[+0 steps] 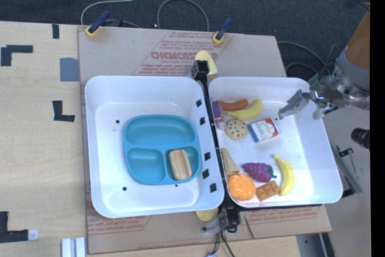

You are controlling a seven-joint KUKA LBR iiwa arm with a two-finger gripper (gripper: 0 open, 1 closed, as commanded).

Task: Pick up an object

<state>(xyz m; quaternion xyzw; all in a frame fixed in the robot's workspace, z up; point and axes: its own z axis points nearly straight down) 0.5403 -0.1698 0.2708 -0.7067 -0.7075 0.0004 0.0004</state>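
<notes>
Dark carpet and loose cables run behind the tabletop (36,129), which has a cardboard sheet (174,54) clamped under two white bins. Left bin (102,99) holds a blue divided tray (153,141) with a bread roll (179,164) in its lower right compartment. Right bin (313,153) has the toy food: a hot dog (233,104) touching a banana (249,110), a cookie (236,129), a small carton (263,129), grapes (258,171), an orange (242,187) and a second banana (285,174). The end effector (295,105) hangs over the right bin's upper right area, above bare floor, holding nothing; its fingers look slightly spread, though it's kinda blurry.
</notes>
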